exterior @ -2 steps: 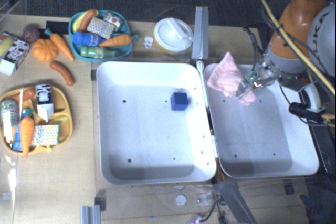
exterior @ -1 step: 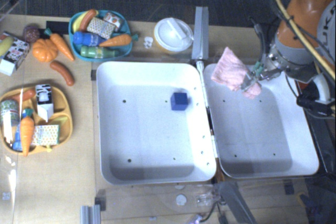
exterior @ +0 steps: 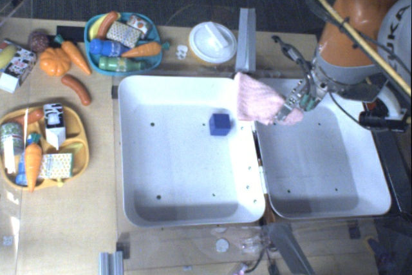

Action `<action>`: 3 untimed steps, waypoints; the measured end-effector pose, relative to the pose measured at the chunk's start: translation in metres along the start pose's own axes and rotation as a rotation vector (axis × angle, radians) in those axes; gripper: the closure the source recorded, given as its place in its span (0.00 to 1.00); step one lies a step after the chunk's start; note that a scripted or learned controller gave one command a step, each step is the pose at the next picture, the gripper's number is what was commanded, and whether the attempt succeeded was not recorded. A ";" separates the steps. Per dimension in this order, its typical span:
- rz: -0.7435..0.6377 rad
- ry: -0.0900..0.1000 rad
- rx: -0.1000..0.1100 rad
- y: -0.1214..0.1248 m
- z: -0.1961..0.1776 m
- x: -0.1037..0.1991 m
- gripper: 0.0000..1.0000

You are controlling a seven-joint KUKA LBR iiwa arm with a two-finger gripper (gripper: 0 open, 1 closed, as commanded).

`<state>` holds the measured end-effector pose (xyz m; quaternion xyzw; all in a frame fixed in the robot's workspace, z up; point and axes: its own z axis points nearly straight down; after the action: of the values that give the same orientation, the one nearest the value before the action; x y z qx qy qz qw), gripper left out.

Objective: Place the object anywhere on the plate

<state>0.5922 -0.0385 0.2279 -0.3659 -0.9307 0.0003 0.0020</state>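
gripper on pink cloth

- Even, fairly bright overhead light; both white bins read pale and slightly washed out.
- Soft shadows gather along the bins' near inner walls.
- The blue cube casts hardly any shadow.
- The picture is low in resolution and grainy; small items on the bench lack detail.
- The arm looks soft and slightly blurred.
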 end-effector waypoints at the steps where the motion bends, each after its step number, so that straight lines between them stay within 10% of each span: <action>1: -0.400 0.000 0.000 0.025 -0.003 0.052 1.00; 2: -0.746 0.000 -0.001 0.053 -0.007 0.094 1.00; 3: -0.750 0.000 0.000 0.074 -0.007 0.146 1.00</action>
<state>0.5359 0.1149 0.2356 0.0003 -1.0000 -0.0005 0.0020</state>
